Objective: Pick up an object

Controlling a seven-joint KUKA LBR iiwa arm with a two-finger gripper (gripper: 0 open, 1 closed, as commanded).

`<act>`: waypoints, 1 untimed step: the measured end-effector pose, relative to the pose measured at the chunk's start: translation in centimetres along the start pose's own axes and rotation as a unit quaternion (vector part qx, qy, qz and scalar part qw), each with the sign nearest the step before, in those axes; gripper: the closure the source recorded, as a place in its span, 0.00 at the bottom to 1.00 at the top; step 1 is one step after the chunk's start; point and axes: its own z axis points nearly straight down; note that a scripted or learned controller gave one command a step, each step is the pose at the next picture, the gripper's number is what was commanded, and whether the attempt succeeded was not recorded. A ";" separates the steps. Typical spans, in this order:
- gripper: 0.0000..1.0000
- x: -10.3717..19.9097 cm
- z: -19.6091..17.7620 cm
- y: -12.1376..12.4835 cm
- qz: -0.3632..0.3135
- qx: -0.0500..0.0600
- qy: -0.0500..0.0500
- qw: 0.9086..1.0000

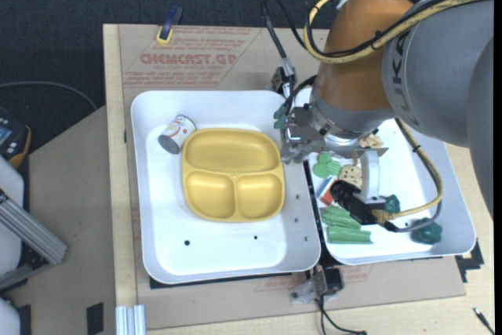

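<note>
My gripper (342,169) hangs low over the left part of the right bin (451,192), mostly hidden under the orange-banded wrist. A light green piece (325,166) lies right beside it. Below that sits a bundle of green bean-like pieces (345,226). A teal object (428,232) rests near the bin's front right corner, and a smaller teal piece (391,205) lies left of it. I see nothing clearly held between the gripper's tips.
The left bin (157,216) holds a yellow divided plate (233,172) and a small white cup (176,133) lying on its side at the back left. The arm covers most of the right bin's back half. A cardboard sheet (188,59) lies behind the bins.
</note>
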 end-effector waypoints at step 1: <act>1.00 -1.0 0.6 0.1 0.004 0.003 -0.001 1.000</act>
